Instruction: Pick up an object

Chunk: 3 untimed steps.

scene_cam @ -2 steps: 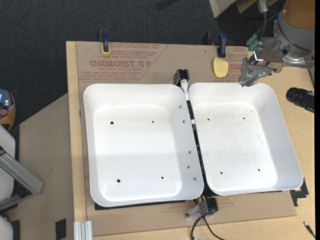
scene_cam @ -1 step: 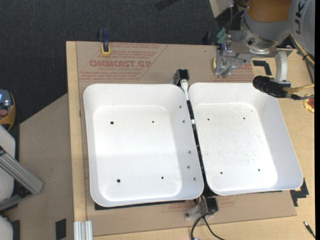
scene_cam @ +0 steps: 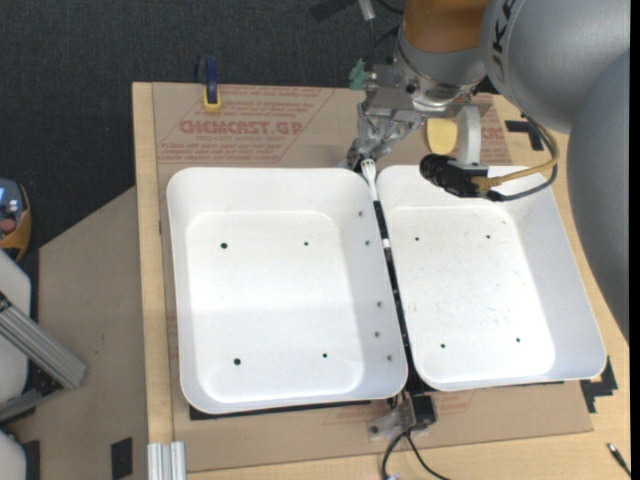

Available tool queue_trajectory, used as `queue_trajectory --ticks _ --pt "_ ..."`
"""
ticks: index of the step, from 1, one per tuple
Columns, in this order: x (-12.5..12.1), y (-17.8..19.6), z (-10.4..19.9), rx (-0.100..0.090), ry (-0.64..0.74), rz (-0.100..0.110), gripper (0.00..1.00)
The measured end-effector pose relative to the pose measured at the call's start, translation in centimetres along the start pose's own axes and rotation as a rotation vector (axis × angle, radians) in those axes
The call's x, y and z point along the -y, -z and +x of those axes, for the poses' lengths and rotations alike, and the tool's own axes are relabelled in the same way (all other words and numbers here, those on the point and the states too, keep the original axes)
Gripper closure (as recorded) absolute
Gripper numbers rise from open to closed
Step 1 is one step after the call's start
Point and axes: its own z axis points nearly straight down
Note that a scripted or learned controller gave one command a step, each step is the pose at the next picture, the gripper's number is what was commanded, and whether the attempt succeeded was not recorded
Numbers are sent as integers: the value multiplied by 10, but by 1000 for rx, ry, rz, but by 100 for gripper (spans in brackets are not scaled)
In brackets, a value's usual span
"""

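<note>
My gripper hangs from the grey arm with the orange band at the back of the bench. It sits just above the far rim where the left bin and the right bin meet. Its tip points down at the gap between the two bins, and nothing shows in its grasp. Each bin floor shows small dark dots, and the right bin floor has fine specks.
The bins rest on a brown board with red lettering. A blue and yellow clamp stands at the board's far left edge. A metal rail lies off the bench at the left. A small connector with a cable sits at the front edge.
</note>
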Motion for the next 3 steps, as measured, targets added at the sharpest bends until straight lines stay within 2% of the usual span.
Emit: queue_trajectory --ticks 1,2,3 --pt "22 45 -15 1 -7 -6 100" --pt "36 105 -204 9 -19 -12 100" --pt "7 34 -180 0 -4 3 100"
